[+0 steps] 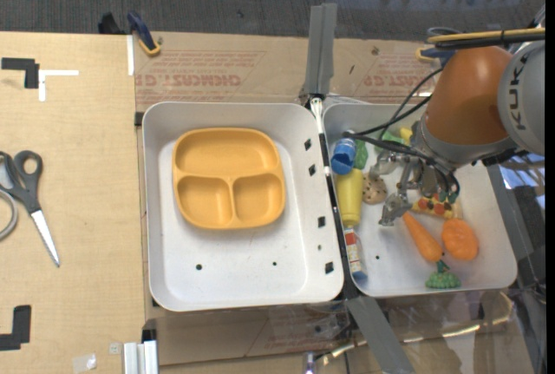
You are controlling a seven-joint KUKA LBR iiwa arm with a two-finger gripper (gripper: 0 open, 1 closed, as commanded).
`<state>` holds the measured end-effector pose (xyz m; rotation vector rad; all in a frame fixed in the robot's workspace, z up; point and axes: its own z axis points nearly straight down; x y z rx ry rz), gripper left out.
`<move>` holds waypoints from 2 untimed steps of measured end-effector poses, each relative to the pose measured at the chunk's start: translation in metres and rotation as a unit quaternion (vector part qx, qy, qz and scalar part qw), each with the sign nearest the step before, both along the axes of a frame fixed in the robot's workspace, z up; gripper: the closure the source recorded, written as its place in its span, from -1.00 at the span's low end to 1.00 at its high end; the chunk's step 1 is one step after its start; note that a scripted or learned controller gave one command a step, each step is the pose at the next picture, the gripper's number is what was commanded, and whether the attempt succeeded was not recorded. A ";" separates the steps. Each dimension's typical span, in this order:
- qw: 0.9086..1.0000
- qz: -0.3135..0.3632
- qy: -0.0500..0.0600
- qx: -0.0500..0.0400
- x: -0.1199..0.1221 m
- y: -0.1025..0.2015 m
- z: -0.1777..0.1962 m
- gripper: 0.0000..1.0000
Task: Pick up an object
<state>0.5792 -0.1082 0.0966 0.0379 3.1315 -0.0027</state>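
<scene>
The arm's orange band (pixel 464 103) fills the upper right of the frame, and below it the gripper (pixel 408 194) hangs over the right bin (pixel 486 277), its metal fingers (pixel 392 212) pointing down toward the bin floor just above the toy carrot (pixel 422 239). From where I stand the fingers are a tangle of metal and cables, and I cannot tell whether they are spread or closed; nothing sits plainly between them. The carrot lies at a slant in the lower middle of that bin, with a round orange fruit (pixel 460 239) touching its right side and a small green leafy piece (pixel 444 279) just below both. Behind the fingers is a flat, speckled thing like a pizza slice (pixel 434 207). To the left in the same bin, a yellow bottle (pixel 349 194) lies along the wall with a blue cap-like piece (pixel 343 158) at its top end, a cookie (pixel 374 188) just beside it, and a thin tube (pixel 352 252) below it. The left bin (pixel 173 277) holds an orange divided plate (pixel 230 177) in its upper part. On the surface (pixel 69 277) at the far left of the frame lie scissors (pixel 33 199).
</scene>
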 end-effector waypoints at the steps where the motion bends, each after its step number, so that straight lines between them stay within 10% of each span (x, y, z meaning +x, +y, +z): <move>1: 1.000 0.010 0.000 -0.001 -0.054 -0.030 0.000 -1.00; 2: 0.992 -0.126 -0.002 0.001 -0.004 -0.020 0.000 -1.00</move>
